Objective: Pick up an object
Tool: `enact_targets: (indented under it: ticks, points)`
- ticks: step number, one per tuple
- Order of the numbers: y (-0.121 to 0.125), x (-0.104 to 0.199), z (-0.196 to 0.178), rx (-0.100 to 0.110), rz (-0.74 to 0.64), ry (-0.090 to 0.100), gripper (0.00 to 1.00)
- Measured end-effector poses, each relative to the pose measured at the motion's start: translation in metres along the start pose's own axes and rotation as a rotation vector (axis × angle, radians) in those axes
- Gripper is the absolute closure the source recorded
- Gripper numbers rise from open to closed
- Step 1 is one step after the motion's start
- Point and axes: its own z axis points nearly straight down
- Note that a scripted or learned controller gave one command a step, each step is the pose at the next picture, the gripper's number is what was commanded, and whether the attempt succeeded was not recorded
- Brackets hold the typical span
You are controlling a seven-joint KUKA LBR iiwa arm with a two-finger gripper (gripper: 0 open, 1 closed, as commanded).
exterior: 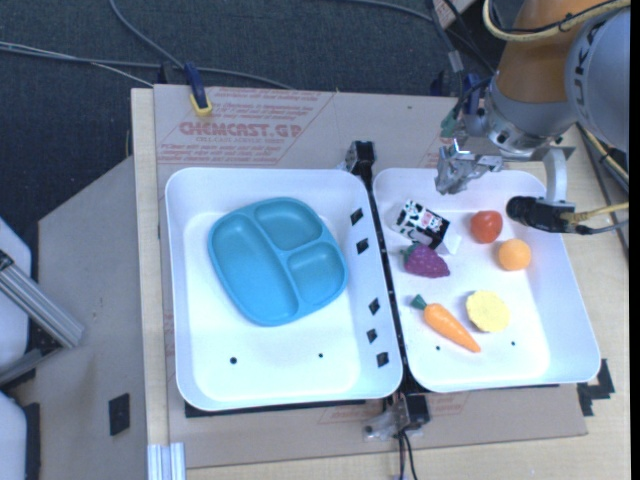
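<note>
Nearest you in the right bin (pixel 575 358) lies the carrot (pixel 449 327), a smooth orange cone with a green stub, slanting from far left to near right. Just beside it on the right sits a yellow slice (pixel 488 311), round with a bumpy rim; the two are close but you cannot tell whether they touch. Farther back, a purple grape bunch (pixel 426 261) with a knobbly surface rests near the bin's left wall, and touching its far side is a small black-and-white box (pixel 423 223), tilted. To the right you see an orange (pixel 514 255), round and matte, and just beyond it a red tomato (pixel 486 226), glossy; they sit near each other.

In the left bin (pixel 190 298) you find a blue plate (pixel 278 258), smooth plastic with three compartments, lying flat and well apart from the toys.

At the far edge of the right bin, the gripper (pixel 455 180) hangs above bare white floor, its metal fingers close together with nothing between them. The box is the nearest thing to it, just on its near left. The bins are glossy white plastic on a cardboard sheet (pixel 240 123).
</note>
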Motion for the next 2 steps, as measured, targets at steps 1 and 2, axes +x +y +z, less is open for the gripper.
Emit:
enact_targets:
  ticks: [1, 2]
  points:
    - [0.000, 0.059, -0.004, -0.001, -0.001, 0.001, 1.00]
    - [0.010, 0.112, -0.013, -0.005, -0.001, 0.000, 1.00]
